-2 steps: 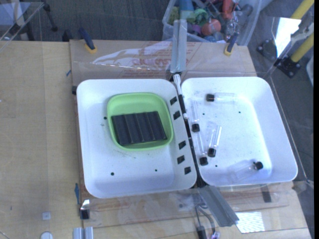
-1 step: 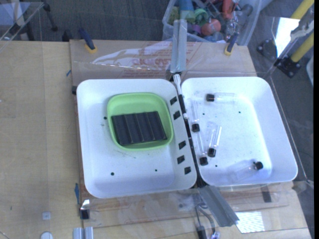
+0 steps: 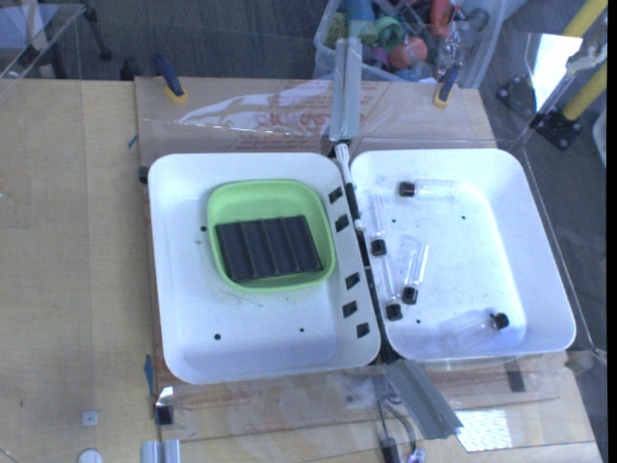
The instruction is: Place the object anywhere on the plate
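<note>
Pale wood bench (image 3: 67, 258) spans the left and near side. Dark grey carpet floor (image 3: 231, 17) beyond the far edge. Clear plastic tub (image 3: 415, 17) of coloured toys stands far, right of centre. Yellow pole (image 3: 588, 46) at far right.

Clear black-capped vials (image 3: 415, 263) lie scattered beside green plate (image 3: 270, 231).

The clear plastic tub of toys (image 3: 415, 17) is cut off by the top edge; the clear vials (image 3: 413, 261) in the right bin blur against white.

Bench (image 3: 67, 258); 2 white bins (image 3: 183, 336) side by side
</note>
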Controlling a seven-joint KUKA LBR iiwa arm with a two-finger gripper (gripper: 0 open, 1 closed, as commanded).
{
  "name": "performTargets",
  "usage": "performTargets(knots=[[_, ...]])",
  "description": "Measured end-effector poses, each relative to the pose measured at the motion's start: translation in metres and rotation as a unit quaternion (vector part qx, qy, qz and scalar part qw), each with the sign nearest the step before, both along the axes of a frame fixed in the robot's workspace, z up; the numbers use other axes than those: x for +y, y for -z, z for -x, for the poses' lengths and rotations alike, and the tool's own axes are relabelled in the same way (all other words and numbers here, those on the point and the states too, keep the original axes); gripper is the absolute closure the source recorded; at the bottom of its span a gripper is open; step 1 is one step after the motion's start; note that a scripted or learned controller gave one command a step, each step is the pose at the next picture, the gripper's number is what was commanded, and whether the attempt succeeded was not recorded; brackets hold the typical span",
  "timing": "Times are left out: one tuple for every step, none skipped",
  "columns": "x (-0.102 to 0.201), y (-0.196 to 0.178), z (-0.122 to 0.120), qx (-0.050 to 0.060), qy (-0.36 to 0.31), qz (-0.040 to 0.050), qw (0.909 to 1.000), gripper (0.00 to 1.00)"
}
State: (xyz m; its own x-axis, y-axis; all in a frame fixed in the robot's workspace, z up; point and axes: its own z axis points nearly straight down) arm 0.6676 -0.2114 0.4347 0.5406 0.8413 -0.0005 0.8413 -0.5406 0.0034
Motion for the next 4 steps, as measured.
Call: performTargets(knots=[[-0.003, 0.000, 0.000, 0.000, 0.067, -0.0004, 0.9977, 0.00], [-0.003, 0.000, 0.000, 0.000, 0.068, -0.0003, 0.9977, 0.00], [0.001, 0.000, 0.003, 0.002, 0.134, -0.0016, 0.9910, 0.00], [-0.005, 0.020, 0.009, 0.004, 0.191, -0.0021, 0.9815, 0.00]])
